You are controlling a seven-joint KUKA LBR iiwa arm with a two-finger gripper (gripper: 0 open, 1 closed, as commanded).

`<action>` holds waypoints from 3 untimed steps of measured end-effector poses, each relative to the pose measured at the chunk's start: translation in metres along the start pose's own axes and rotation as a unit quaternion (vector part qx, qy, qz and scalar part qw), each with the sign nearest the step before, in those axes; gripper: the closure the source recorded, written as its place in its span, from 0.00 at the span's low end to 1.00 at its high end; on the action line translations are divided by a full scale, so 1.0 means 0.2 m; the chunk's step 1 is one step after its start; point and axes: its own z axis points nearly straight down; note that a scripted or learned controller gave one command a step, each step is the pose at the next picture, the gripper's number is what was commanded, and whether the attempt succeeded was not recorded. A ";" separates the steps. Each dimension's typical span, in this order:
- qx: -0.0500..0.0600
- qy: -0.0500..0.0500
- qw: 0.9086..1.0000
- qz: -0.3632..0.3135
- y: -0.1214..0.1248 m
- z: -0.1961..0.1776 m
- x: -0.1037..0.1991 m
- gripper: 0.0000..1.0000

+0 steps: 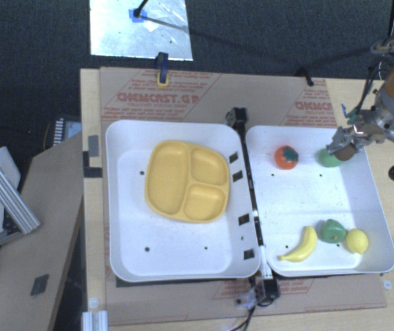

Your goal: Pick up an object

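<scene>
the gripper (341, 147) sits low at the far right corner of the right bin (376, 205), touching a light green object (329, 159); whether it is spread or pinching cannot be told. so close to the bin wall, a grasp could slip or nudge the piece away. the tomato (286, 157) lies nearby.

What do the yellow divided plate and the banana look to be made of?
Yellow divided plate: probably moulded plastic, matte, with an even colour and soft rounded compartment edges. Banana: likely toy plastic, smooth and uniformly yellow with a slight sheen; the material can't be confirmed.
</scene>
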 end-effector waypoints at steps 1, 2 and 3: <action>0.000 0.000 1.000 -0.001 0.06 -0.30 0.00 1.00; 0.004 0.002 1.000 -0.002 -0.04 -0.31 0.29 1.00; 0.004 0.002 1.000 -0.002 -0.10 -0.33 0.52 1.00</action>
